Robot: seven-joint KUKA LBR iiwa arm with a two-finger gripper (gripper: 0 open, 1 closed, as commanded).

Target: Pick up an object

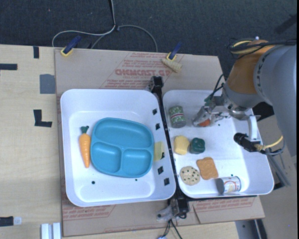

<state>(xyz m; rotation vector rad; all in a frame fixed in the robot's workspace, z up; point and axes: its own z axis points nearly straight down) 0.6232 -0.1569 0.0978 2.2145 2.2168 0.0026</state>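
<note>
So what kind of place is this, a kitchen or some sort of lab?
Most likely a robotics lab bench, not a kitchen: a grey arm reaches over two white bins of toy food, like a carrot and cookie, with clamps pinning cardboard underneath.

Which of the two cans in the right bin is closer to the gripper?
The green-labelled can, at the bin's far left, just left of the gripper. The other, a white-and-red can, lies on its side at the near edge, well away from it.

A: What colours are seen in the left bin [72, 113]?
B: White walls; a blue tray [120, 147], an orange carrot [84, 148] topped green.
A: And the right bin [259, 178]?
B: White too; a speckled tan cookie [189, 175], a yellow block [181, 145].
</note>
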